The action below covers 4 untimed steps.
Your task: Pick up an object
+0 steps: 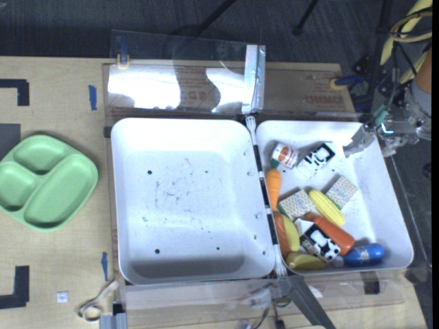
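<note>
Gripper (360,141) sits at the upper right rim of the right bin (394,204), hanging off my wrist that comes in from the right edge. Whether it's open or closed, I cannot tell at this angle and blur. Nothing visible in it.

Layout, big to small:
- left bin (182,197): bare white floor, no targets there.
- right bin: all the candidates, clustered in its left and lower half, so everything lies down and to the left of me.
- green divided plate (44,180): off on the bench far left, irrelevant.
- orange carrot (274,187): along the divider wall, long axis roughly parallel to that wall. Tight against the edge, awkward approach.
- corn cob (328,208): mid-bin, long axis running upper left to lower right, lying beside two waffle-textured blocks (296,203).
- orange bottle-like piece (334,233): just below the corn, same diagonal.
- blue item (365,254): bottom right corner, near the front wall.
- black-and-white patterned piece (317,155): nearest to me, just left and slightly below.
- small can with orange band (284,155): further left of that.

Judgement: shortest move is left-and-down to the patterned piece. Corn is the cleaner grab if I close across its short axis, meaning perpendicular to that diagonal.
</note>
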{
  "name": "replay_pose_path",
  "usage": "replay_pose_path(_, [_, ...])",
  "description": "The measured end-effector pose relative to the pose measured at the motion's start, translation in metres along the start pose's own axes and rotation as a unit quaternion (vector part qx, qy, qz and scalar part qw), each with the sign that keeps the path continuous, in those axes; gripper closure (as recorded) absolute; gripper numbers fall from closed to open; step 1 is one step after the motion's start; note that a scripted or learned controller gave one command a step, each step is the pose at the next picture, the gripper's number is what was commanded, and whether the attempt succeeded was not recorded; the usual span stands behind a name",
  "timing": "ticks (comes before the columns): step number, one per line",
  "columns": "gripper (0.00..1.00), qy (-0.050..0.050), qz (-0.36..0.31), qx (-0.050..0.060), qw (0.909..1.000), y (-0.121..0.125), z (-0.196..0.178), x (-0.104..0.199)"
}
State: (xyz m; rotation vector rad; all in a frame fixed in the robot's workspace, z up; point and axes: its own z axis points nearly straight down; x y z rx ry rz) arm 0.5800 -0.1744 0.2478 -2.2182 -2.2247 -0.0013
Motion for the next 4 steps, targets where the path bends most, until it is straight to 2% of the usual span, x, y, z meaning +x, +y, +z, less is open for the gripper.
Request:
replay_pose_path(1, [0.00, 0.000, -0.021, 0.000, 0.9998, -0.061, 0.128, -0.002])
replay_pose_path(2, [0.00, 0.000, -0.084, -0.002, 0.9965, -0.045, 0.161, 0.004])
replay_pose_path(3, [1.00, -0.001, -0.083, -0.004, 0.9965, -0.044, 0.150, 0.004])
replay_pose_path(4, [1.00, -0.001, -0.034, -0.001, 0.9994, -0.024, 0.035, 0.002])
